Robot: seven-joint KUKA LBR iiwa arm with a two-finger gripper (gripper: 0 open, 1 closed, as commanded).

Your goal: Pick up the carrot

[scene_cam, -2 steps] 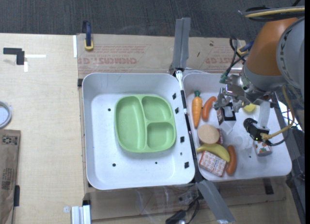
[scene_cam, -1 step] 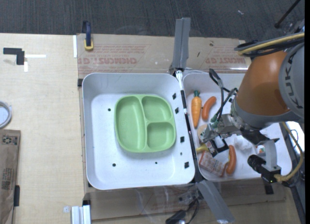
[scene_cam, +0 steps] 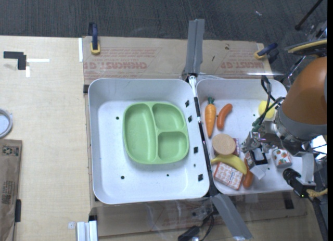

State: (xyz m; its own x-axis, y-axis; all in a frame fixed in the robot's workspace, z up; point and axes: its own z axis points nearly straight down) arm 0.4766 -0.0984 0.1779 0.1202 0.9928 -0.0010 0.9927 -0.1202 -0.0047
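Two white bins sit before you on the pale wood bench [scene_cam: 41,182], dark carpet beyond | left bin [scene_cam: 104,182]: green divided plate [scene_cam: 155,131] | right bin [scene_cam: 237,86]: carrot [scene_cam: 209,118] at far left, upright beside the sausage [scene_cam: 223,116] | tool [scene_cam: 255,149] low at right-bin centre, apart from carrot; you cannot tell its opening.
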